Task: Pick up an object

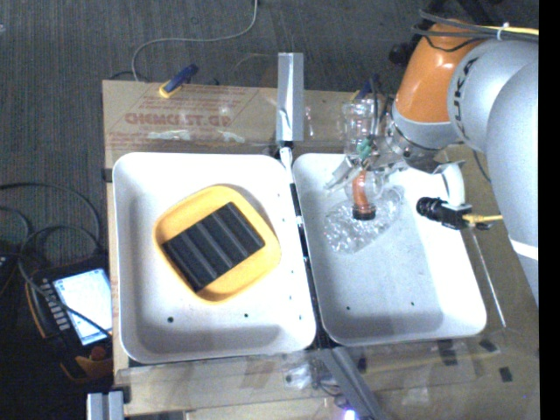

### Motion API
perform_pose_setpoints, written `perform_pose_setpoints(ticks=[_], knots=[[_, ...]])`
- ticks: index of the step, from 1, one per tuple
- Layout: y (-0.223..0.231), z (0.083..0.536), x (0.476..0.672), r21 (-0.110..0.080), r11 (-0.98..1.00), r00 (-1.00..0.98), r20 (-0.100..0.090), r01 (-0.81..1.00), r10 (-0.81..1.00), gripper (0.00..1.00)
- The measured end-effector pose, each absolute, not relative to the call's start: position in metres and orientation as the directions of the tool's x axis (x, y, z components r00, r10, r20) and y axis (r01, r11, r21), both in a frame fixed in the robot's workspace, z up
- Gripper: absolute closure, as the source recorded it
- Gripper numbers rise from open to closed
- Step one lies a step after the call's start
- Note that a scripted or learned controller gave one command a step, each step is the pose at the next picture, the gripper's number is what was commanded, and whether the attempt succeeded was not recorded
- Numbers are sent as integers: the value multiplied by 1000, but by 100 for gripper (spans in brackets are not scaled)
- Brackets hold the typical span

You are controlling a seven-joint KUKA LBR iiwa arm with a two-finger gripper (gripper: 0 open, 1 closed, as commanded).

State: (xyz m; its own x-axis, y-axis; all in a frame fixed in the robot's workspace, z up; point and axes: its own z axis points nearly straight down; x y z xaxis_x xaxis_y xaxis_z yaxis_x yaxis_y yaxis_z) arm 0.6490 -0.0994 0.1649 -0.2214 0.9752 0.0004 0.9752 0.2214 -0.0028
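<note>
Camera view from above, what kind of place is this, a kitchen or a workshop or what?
Probably a robotics lab test bench: a KUKA arm reaches over two white bins, on a taped cardboard sheet, with cables trailing across grey carpet.

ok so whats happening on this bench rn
A KUKA arm reaches in from the right over the right bin, its gripper down at a small clear crinkly object with an orange-brown piece near the bin's back. Whether it has a hold is not clear. The left bin holds a yellow tray with a black ribbed insert.
</note>
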Motion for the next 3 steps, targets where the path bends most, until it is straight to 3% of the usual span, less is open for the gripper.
perform_pose_setpoints(ticks=[1,2,3], knots=[[-130,112,667,9,265,-265,-5,964,964,0],[-127,108,661,33,309,-308,-22,950,951,0],[-126,108,660,35,400,-399,-26,916,916,0]])
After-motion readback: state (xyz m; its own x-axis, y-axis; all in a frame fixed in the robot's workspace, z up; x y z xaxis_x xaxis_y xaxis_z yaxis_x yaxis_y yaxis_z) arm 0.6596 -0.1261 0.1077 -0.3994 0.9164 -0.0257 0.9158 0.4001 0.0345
